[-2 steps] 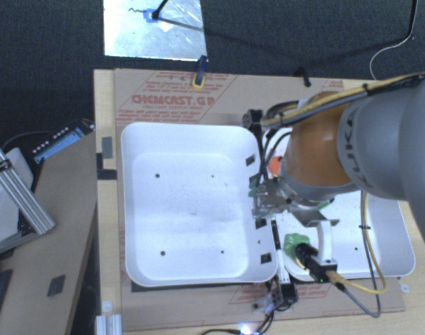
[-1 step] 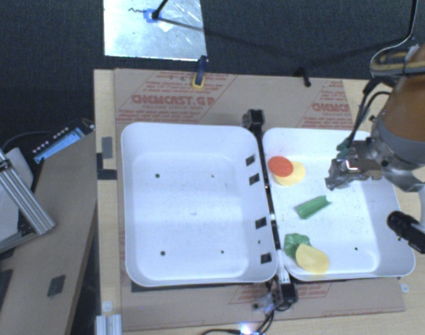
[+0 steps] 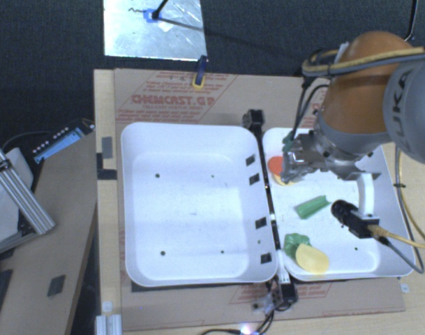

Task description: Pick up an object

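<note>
My gripper (image 3: 290, 171) is low in the right bin (image 3: 379, 257), near its left wall, beside an orange round piece (image 3: 275, 164) and a yellow bit just under it. A green block (image 3: 311, 206) lies in the middle of that bin. A green piece (image 3: 294, 242) and a yellow rounded piece (image 3: 312, 259) rest at the bin's front left corner. The arm's grey and orange wrist covers the bin's back half.
The left bin (image 3: 195, 201) sits beside the right one, with black clips along the shared divider. A black cylinder with a cable (image 3: 352, 218) hangs off the arm over the right bin. Cardboard lies under both bins.
</note>
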`<state>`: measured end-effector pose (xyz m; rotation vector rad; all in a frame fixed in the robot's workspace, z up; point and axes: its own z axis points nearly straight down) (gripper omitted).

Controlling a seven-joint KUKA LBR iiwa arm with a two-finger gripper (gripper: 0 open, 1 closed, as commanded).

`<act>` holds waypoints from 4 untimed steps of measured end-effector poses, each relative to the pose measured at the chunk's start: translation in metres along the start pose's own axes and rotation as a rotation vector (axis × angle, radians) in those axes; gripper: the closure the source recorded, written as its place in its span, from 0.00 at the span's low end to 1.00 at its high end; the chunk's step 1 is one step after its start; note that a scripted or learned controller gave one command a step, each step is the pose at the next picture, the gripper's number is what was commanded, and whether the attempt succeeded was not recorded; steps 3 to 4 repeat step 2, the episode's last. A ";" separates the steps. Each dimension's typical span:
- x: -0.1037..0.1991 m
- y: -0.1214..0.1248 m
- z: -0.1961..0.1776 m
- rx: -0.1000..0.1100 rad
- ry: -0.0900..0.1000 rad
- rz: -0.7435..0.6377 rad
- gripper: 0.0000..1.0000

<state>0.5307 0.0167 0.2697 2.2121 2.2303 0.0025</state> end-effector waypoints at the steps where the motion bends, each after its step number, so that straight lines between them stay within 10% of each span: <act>1: 0.051 0.016 0.022 0.001 0.000 0.000 1.00; 2: 0.126 0.057 0.080 -0.002 0.001 -0.001 1.00; 4: 0.126 0.057 0.080 -0.002 0.001 -0.001 1.00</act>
